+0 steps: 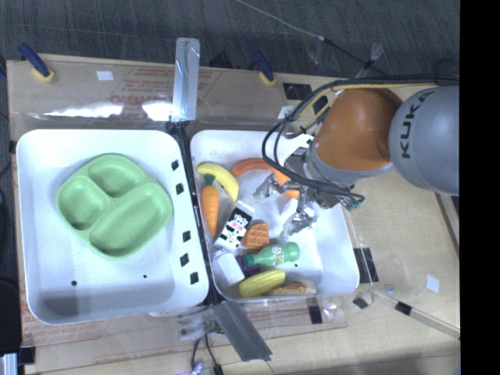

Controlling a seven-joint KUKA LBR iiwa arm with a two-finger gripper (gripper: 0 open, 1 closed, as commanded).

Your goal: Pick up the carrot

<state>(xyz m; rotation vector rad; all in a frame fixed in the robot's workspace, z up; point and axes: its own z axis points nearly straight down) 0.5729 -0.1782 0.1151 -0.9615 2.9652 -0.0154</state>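
The carrot (210, 208) is orange and tapered. It lies lengthwise against the left wall of the right bin (337, 241), just below a yellow banana (221, 179). My gripper (285, 202) hangs over the middle right of that bin, under the orange wrist band (355, 131). Its fingers are open, with white bin floor between them and nothing held. The carrot lies about a hand's width to the gripper's left and does not touch it.
In the right bin are also an orange toy (250, 166) at the back, a cow-patterned box (235, 226), a brown waffle (256, 234), a green bottle (274, 255) and a yellow corn cob (262, 282). The left bin holds a green divided plate (115, 204).
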